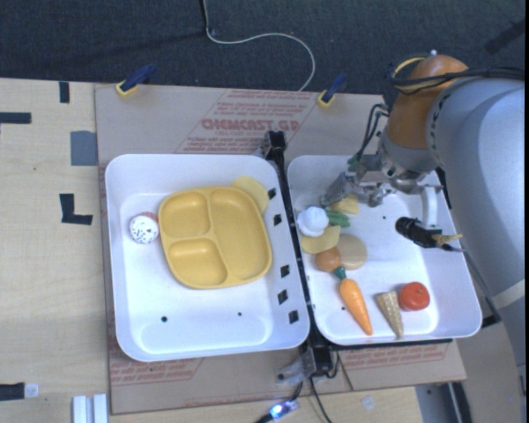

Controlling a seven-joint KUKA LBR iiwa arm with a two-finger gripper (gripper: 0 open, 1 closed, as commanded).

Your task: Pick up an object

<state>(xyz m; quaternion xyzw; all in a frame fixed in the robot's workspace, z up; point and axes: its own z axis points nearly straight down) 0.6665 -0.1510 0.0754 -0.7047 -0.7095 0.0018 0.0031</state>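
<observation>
- Camera view: a cluster of small toy foods lies in the right bin (454,324), along its left wall and towards the far end.
- In the cluster, a green piece (339,206) and a pale yellow piece (350,206) lie just beside the end effector (351,189).
- The end effector hangs low over the far part of the right bin; whether it is wide or narrow cannot be told, and nothing is seen held in it.
- A white ball (314,220) lies just nearer than these, on a yellow piece (322,241).
- Nearer still, a brown egg shape (327,259) touches a beige round (353,252).
- A carrot (356,306), a cone (390,312) and a red tomato (413,296) lie near the front wall.
- The left bin (203,337) holds a yellow divided tray (216,236) and, beside it on the left, a speckled white ball (143,229).
- Both bins stand on cardboard (238,122) on the table (35,271).
</observation>
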